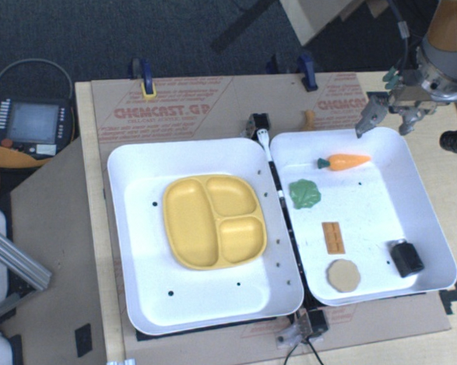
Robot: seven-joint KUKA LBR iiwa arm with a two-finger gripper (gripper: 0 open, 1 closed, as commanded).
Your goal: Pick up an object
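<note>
The right bin (421,195) holds an orange carrot (346,161) near its far edge, a green leafy piece (304,193) at its left side, a brown rectangular block (333,237), a tan round disc (343,275) and a black block (406,257) near its front right corner. My gripper (385,121) hovers above the far right corner of this bin, right of and beyond the carrot. Its two fingers are spread open with nothing between them.
The left bin (138,223) carries a yellow divided plate (214,219) in its middle. Blue clamps (147,76) hold the cardboard base at the far edge. A control pendant (27,122) lies off the bench at the left.
</note>
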